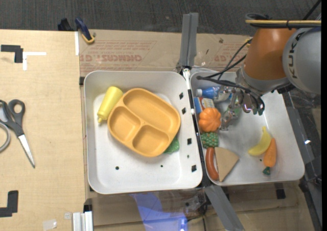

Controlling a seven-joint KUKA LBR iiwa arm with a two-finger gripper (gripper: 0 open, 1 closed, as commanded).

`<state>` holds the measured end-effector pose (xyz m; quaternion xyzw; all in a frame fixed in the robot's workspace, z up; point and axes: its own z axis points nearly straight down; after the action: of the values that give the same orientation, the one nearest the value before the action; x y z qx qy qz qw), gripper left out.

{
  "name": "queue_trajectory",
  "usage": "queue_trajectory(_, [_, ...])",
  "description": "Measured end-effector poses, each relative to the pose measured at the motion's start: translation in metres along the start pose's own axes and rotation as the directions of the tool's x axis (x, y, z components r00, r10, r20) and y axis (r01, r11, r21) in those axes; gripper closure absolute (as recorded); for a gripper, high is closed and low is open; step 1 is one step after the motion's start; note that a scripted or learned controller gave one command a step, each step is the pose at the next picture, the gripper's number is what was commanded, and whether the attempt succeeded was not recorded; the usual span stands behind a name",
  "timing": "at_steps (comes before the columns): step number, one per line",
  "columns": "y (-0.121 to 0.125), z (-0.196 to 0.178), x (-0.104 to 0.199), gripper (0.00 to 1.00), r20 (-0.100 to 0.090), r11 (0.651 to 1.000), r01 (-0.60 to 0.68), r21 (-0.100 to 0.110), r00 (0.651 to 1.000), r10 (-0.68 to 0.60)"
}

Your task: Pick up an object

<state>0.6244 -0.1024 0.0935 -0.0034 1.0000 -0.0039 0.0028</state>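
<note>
so the grey two-finger gripper [231, 117] hangs low in the right white plastic bin [288, 171], and honestly i can't tell its state. the small round orange toy pumpkin [209, 119] sits against that bin's left wall, just beside the gripper on its left. i'd guess that's the target. it's round, so no long axis to line up.

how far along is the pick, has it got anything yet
Done: the arm has reached into the right bin, and the gripper sits low beside the small orange pumpkin.
In hand: nothing visibly between its fingers; the pumpkin rests on the bin floor.
Left: the grasp and lift. The banana, carrot, sausage and the yellow tray in the left bin all lie untouched.
</note>
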Motion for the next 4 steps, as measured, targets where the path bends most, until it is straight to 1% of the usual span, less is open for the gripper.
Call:
queue_trajectory(1, [-0.077, -0.064, -0.011, 0.00, 0.001, 0.997, -0.075, -0.006, 0.997, 0.075])
queue_trajectory(2, [-0.037, 0.001, -0.010, 0.00, -0.002, 0.992, -0.124, -0.008, 0.992, 0.124])
queue_trajectory(3, [0.010, 0.000, -0.009, 0.00, -0.002, 1.000, 0.012, -0.007, 1.000, -0.012])
queue_trajectory(4, [0.002, 0.001, 0.000, 0.00, -0.003, 1.000, -0.027, -0.008, 1.000, 0.027])
